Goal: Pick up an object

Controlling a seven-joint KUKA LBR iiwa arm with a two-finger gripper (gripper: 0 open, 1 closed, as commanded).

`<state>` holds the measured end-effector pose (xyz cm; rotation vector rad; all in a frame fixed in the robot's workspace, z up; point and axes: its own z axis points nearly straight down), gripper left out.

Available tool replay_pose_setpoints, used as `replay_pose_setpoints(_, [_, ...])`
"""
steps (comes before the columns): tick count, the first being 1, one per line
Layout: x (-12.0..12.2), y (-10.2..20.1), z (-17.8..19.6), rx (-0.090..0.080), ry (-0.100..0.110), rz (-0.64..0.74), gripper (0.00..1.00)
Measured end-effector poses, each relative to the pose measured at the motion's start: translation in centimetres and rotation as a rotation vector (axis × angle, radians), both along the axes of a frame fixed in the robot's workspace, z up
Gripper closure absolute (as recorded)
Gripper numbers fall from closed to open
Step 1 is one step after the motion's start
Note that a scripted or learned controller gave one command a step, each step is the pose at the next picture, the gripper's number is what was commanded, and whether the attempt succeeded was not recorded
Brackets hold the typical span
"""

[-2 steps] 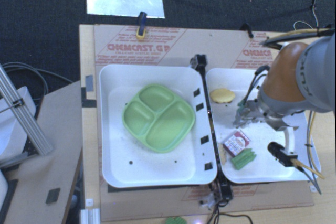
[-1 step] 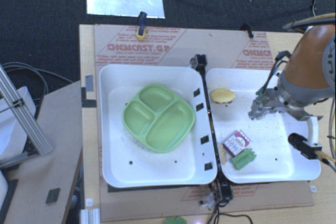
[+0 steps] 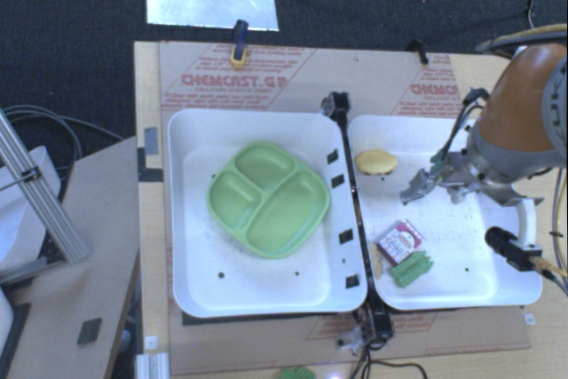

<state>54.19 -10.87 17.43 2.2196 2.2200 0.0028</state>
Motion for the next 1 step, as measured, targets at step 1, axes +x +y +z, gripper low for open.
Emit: replay_pose_setpoints(1, [-4.86, -0.63, -9.05, 0.004, -0.003, -0.003, 0.0])
